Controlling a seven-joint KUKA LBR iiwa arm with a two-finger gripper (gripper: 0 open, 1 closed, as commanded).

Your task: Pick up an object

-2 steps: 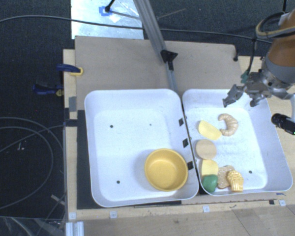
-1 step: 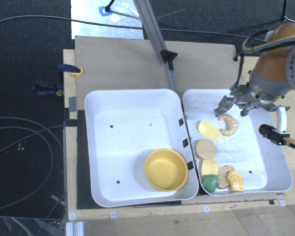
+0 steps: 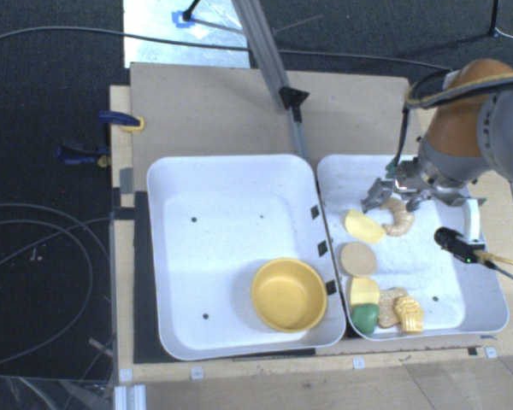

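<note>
The curved beige piece [image 3: 400, 220], pale and shrimp-like, lies in the upper middle of the right bin [image 3: 487, 310], directly under the pincer [image 3: 397, 196]. The pincer's fingers are spread wide to either side of the piece's top end, one pointing down-left and one to the right; whether they touch it I cannot tell, and the piece rests on the bin floor, not lifted.

Six loose things lie in the right bin: that beige piece, one pale yellow lemon-shaped piece [image 3: 363, 226] just to its left, one round tan disc [image 3: 358, 259] below the lemon, one yellow block [image 3: 364, 291] below the disc, one green piece [image 3: 365, 318] touching the block's lower edge, and one ridged yellow-tan cluster [image 3: 401, 309] just beside the block on the right.

The left bin [image 3: 197, 186] holds one yellow bowl [image 3: 289, 294], upright, near its lower right corner.

There are two bins side by side on the surface [image 3: 205, 101].

The arm [image 3: 474, 131] comes in from the right, its orange band above the wrist, bent down over the right bin's upper part
</note>
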